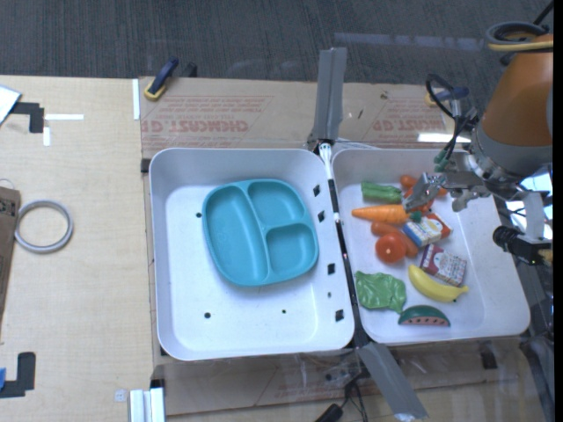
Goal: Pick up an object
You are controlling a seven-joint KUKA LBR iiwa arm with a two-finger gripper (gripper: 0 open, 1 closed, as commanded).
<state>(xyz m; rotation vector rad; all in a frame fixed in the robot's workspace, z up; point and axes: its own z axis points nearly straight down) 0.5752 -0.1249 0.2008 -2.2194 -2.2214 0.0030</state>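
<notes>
Gripper (426, 188) low over right bin (501, 323), above carrot (380, 212) among the toy food, likely lining up a grab. I can't tell jaw state. Blue divided plate (261, 232) sits in left bin (176, 262).
</notes>
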